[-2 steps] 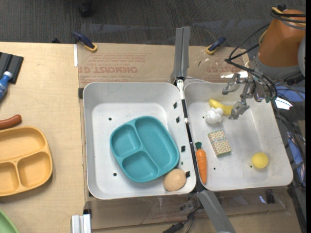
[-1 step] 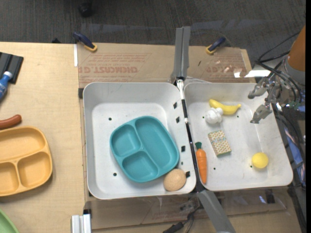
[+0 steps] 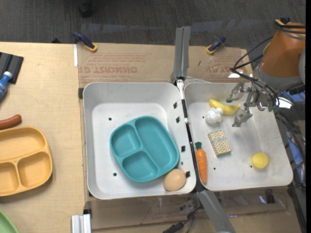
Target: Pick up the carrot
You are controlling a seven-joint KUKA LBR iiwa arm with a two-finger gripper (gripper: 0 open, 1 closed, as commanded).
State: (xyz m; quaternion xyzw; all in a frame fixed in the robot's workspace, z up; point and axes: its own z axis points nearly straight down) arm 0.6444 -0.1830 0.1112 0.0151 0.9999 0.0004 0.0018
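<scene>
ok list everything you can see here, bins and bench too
carrot: 1, orange with green top, right bin, by its left wall near the front
sponge: 1, patterned tan, right bin, middle
banana: 1, yellow, right bin, back
white object: 1, white, touching the banana's front side
lemon: 1, yellow, right bin, front right
teal tray: 1, three compartments, left bin
egg-shaped object: 1, tan, left bin, front right corner
white bins: 2, side by side
orange tray: 1, bench, far left
clamps: 2, blue and orange, on the cardboard behind the bins
pincer: 1, metal, over the right bin's back, near the banana
</scene>
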